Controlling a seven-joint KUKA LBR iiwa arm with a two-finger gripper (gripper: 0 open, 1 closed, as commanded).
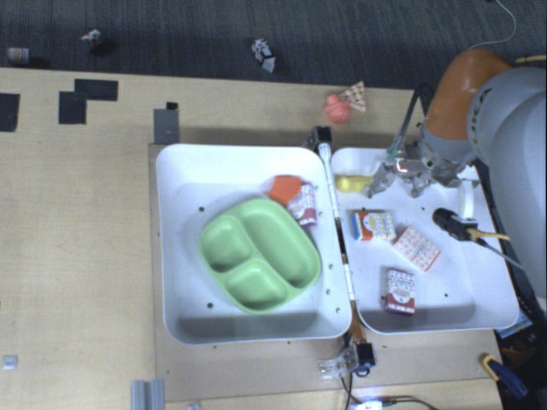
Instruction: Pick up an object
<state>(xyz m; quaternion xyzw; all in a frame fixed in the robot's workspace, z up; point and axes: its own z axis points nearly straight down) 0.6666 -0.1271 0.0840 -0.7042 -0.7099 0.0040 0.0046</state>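
While the end effector (400, 176) hovers in the right bin (491, 314), fingers spread, holding nothing, the yellow item (349, 183) lies just beside it at the wall; descent may clip the rim, causing a missed grasp.

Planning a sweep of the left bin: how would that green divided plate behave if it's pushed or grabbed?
The green divided plate looks like rigid moulded plastic, so probably stiff and light. It rests tilted against the left bin wall, so a push likely slides or rocks it. Its wide rim seems hard for the claw.
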